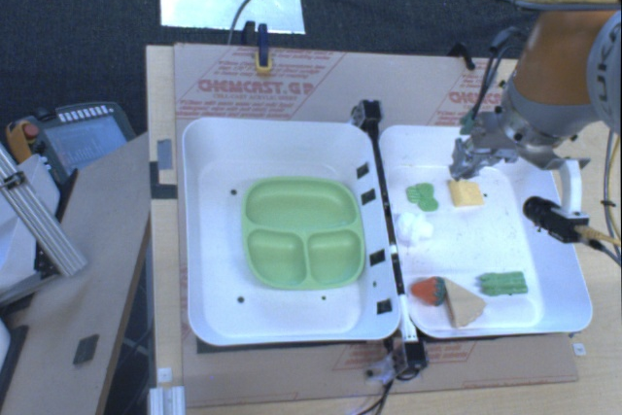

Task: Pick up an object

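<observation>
Green tray (296, 246) in left bin (209, 209); gripper (465, 172) (jaw state unclear) seemingly touching right bin's (554, 306) yellow block (467, 194).

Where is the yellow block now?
The yellow block lies in the right bin, toward its far side, directly under the gripper, right of the small green piece.

yellow block (467, 194), flat, right bin (559, 253)
</observation>
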Robot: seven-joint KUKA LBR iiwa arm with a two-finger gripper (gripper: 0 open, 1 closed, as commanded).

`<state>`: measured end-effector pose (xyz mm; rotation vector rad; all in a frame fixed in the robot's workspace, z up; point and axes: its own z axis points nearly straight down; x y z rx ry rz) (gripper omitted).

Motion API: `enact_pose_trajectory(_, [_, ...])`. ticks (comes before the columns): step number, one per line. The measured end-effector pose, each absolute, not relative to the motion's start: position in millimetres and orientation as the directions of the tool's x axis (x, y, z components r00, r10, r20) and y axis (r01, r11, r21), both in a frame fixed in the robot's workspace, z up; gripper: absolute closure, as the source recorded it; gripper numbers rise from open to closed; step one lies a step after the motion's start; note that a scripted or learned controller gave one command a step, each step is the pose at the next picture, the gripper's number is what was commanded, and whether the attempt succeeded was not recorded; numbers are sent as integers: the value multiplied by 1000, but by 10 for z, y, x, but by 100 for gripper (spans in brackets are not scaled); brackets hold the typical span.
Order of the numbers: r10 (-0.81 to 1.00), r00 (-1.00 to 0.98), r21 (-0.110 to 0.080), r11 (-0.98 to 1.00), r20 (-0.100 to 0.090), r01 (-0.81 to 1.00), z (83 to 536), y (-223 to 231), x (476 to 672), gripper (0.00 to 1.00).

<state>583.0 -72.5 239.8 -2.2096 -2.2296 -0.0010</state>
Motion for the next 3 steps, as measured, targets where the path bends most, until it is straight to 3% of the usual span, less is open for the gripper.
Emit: enact_pose_trajectory(3, [1000,-9,-2,9,2,1000,2176,698,5458,100])
